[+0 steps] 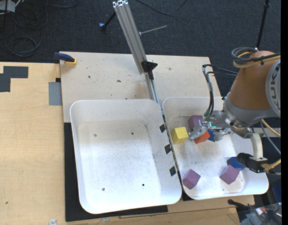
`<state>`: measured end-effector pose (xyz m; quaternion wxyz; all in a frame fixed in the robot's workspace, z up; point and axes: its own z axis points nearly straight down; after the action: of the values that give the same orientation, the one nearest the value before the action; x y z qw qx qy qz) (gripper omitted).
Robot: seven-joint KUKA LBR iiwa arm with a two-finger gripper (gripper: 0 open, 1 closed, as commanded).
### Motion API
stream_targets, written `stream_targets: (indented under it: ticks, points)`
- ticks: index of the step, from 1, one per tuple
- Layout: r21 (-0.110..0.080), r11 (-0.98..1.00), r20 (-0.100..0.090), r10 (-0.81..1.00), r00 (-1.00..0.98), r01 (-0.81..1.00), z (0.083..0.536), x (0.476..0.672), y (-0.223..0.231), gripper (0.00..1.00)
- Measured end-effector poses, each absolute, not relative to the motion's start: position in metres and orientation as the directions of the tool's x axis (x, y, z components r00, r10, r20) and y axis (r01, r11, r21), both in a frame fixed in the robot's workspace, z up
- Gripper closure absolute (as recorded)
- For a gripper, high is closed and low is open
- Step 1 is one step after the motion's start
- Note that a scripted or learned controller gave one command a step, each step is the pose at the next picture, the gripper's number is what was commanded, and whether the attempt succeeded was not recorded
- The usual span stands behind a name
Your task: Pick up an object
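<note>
Grey and orange, the arm [254, 86] reaches into the right bin [256, 189], gripper [203, 134] low among the blocks; the grasp step appears to be in hand. Whether the tool is closed or gripping cannot be told. An orange-red block [203, 137] sits at its tip, a likely target. Next comes a confirmed hold, then a straight lift. The left bin [87, 125] is larger. Nearby lie two purple cubes [191, 178], a yellow cube [179, 134] and a blue piece [235, 162].
</note>
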<state>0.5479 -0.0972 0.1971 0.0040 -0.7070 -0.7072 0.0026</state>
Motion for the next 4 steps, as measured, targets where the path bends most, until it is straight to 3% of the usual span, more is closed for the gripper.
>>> stream_targets:
  ticks: [1,3,4]
  points:
    - [-0.003,-0.004,0.001,1.0,0.004,1.0,0.2,0.549,-0.099,0.0]
    - [-0.009,-0.002,0.002,1.0,0.002,1.0,0.109,0.547,-0.103,0.0]
    - [-0.003,-0.004,0.001,1.0,0.004,1.0,0.093,0.547,-0.103,0.0]
